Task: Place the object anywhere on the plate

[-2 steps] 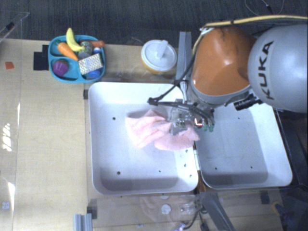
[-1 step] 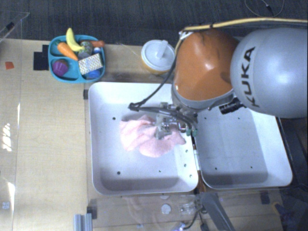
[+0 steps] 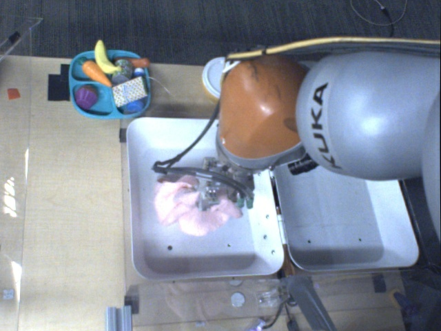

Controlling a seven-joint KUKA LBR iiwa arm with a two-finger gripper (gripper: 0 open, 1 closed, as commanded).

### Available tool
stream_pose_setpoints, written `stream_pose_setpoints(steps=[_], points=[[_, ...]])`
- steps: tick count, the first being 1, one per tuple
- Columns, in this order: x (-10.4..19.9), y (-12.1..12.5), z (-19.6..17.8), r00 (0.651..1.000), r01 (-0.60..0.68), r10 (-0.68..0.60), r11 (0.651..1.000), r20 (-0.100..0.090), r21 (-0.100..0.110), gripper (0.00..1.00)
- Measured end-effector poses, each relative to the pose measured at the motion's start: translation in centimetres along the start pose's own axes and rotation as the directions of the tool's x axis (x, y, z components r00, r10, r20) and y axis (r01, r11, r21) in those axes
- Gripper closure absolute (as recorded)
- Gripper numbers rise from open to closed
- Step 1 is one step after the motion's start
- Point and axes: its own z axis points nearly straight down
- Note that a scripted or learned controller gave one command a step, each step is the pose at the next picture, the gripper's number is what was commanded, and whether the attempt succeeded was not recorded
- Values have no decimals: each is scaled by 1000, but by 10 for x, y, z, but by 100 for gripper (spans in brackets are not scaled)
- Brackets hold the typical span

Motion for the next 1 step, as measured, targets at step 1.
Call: stream_pose_setpoints(steps=[1], points=[[0,0,0,1000,0,0,1000,1,0,0]])
